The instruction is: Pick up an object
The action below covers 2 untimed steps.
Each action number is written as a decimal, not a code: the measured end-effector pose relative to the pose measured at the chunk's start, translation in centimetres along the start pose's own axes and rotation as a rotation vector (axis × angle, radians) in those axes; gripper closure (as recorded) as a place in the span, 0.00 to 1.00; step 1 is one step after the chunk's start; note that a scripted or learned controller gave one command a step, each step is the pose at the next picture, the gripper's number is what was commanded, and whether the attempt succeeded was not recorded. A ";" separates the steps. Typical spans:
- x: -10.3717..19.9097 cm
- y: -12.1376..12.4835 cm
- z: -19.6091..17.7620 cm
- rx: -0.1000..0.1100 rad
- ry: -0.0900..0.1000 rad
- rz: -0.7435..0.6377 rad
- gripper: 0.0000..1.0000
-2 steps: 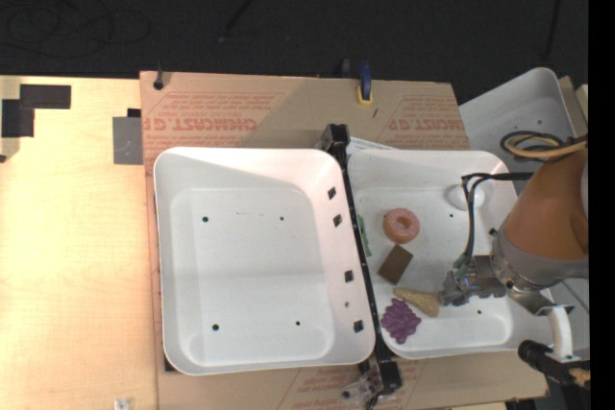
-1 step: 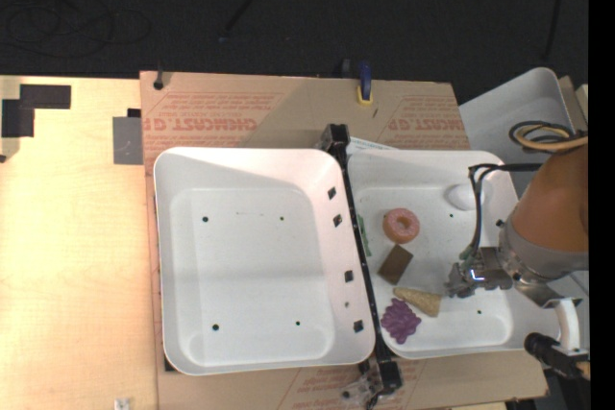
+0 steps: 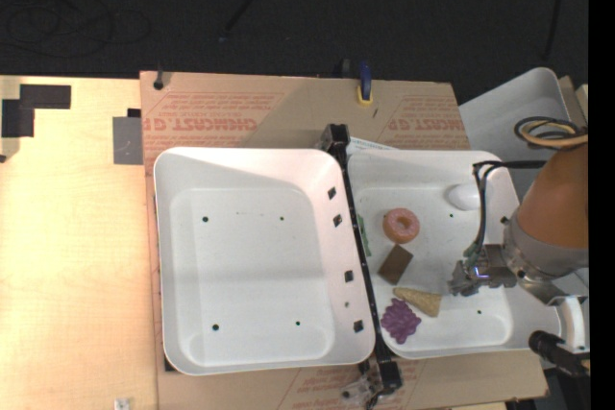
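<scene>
The claw point(image 3: 468, 280) hung low in the right bin point(image 3: 480, 336), at the frame's lower right; whether it was open or closed could not be told. Left of it lay a pink doughnut point(image 3: 402, 226), brown block point(image 3: 395, 263), yellow wedge point(image 3: 419, 301) and purple grape cluster point(image 3: 401, 321).
</scene>
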<state>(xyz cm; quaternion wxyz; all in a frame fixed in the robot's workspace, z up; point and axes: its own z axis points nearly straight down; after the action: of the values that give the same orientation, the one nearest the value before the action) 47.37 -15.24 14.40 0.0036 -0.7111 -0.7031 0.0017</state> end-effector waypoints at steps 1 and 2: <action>-0.1 0.0 -0.9 0.001 0.000 0.004 1.00; -0.2 -0.1 -1.9 0.003 0.000 0.009 1.00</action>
<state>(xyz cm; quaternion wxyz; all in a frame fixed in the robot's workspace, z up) 47.32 -15.45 16.25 0.0047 -0.7143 -0.6999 0.0025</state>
